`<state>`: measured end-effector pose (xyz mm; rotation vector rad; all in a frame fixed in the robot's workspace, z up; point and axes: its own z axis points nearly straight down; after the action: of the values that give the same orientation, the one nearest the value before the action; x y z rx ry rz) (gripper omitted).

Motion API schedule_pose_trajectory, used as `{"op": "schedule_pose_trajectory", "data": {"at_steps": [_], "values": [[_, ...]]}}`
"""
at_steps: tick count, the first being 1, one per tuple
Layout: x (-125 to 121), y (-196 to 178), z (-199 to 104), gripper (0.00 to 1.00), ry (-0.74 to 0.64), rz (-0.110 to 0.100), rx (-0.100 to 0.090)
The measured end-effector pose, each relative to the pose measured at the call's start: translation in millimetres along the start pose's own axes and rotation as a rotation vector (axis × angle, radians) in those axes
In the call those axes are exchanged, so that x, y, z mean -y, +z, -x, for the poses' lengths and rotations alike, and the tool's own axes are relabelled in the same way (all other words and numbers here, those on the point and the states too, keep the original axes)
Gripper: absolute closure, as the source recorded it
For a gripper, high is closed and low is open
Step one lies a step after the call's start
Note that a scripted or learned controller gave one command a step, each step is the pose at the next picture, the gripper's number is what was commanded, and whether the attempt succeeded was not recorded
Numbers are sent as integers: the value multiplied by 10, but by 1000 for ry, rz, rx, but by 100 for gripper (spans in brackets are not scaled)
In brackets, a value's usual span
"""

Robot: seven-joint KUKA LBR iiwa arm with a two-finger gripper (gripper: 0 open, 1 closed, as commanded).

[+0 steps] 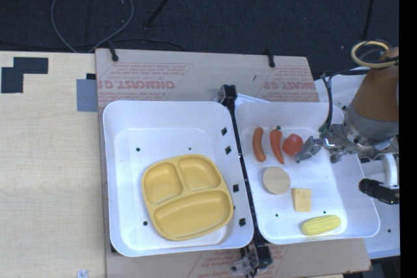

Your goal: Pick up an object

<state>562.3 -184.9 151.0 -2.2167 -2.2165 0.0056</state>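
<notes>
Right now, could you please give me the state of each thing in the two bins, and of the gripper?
Yellow tray: lying flat in the left bin, compartments bare.
Hot dog: loose in the right bin.
Carrot: loose, beside the hot dog.
Tomato: loose, close to the gripper.
Round cracker: lying flat.
Cheese wedge: lying flat.
Corn cob: on its side.
Gripper: low over the right bin beside the tomato.

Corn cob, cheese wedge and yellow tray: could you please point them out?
corn cob (pixel 320 225), camera view, middle of cob.
cheese wedge (pixel 301 199), camera view, top face.
yellow tray (pixel 187 215), camera view, large compartment floor.
</notes>
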Motion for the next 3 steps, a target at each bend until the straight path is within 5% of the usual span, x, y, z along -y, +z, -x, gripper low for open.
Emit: {"op": "schedule_pose_trajectory", "data": {"at_steps": [2, 3], "values": [[-21, 647, 5, 0, 1, 2, 0], [-25, 529, 13, 100, 3, 4, 1]]}}
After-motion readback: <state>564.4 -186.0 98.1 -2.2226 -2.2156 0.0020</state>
